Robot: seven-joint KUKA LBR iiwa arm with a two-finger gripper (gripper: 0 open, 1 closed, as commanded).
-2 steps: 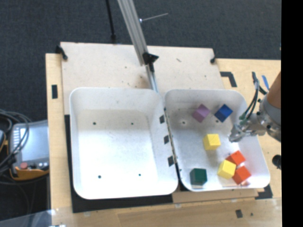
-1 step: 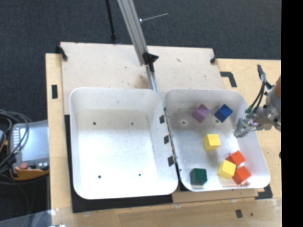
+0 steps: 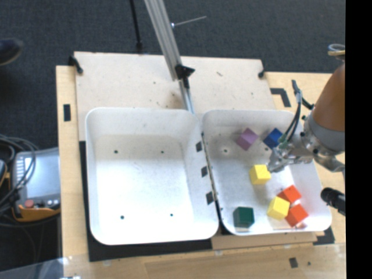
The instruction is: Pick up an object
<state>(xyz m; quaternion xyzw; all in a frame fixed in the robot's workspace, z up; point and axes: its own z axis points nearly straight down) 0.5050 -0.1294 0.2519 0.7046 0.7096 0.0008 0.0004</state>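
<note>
The right bin (image 3: 228, 118) holds several small cubes. A purple cube (image 3: 246, 138) and a blue cube (image 3: 273, 137) lie at its far side. A yellow cube (image 3: 260, 174) sits near the middle. Toward the front are a green cube (image 3: 243, 216), a second yellow cube (image 3: 278, 207) and two orange cubes (image 3: 291, 193) (image 3: 297, 214). My gripper (image 3: 278, 160) hangs low over the right bin, just right of and above the middle yellow cube and just below the blue cube. I see no cube in its grasp.
The left bin (image 3: 145, 173) lies beside the right one, with a shared wall between them. A slanted aluminium post (image 3: 165, 34) rises behind the bins. The arm's grey and orange body (image 3: 331, 115) covers the right bin's far right corner.
</note>
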